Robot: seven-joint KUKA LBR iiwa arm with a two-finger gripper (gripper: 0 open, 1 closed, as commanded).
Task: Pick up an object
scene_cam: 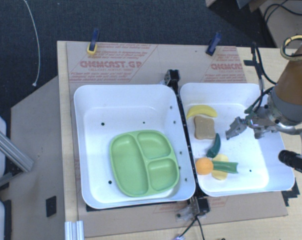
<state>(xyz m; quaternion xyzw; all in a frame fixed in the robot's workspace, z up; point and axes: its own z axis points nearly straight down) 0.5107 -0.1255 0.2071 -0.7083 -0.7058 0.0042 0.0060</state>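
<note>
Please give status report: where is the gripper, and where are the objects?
Gripper above right bin, holding nothing. Banana, bread, orange lie left of it. Green tray in left bin.

Both shallow white plastic bins (86, 134) look smooth and slightly glossy. The light green divided plastic tray (143, 162) has a soft sheen too. Underneath, the brown printed cardboard sheet (141, 61) is plain matt paper stuff.

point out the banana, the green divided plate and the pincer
banana (201, 111): camera view, middle of its yellow curve, right bin.
green divided plate (122, 164): camera view, its long left compartment, left bin.
pincer (233, 130): camera view, by its fingertips, above the right bin.
</note>
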